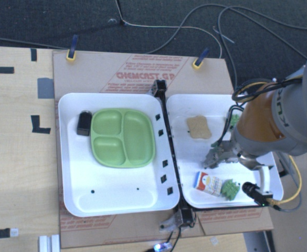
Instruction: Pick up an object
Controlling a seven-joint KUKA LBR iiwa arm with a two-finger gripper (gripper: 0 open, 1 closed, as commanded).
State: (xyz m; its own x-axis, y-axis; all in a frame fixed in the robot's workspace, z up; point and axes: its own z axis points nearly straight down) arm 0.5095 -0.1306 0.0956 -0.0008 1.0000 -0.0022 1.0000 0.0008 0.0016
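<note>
I'm hovering my gripper [214,159] over the right bin [187,193], finger state I can't tell; next, drop onto the small carton [208,183]

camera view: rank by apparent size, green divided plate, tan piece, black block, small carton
Largest to smallest:
1. Green divided plate, left bin, by far.
2. Tan piece and small carton, both right bin: look about alike, not ranking them.
3. Black block beside the plate's left edge: smallest, narrowly.
</note>
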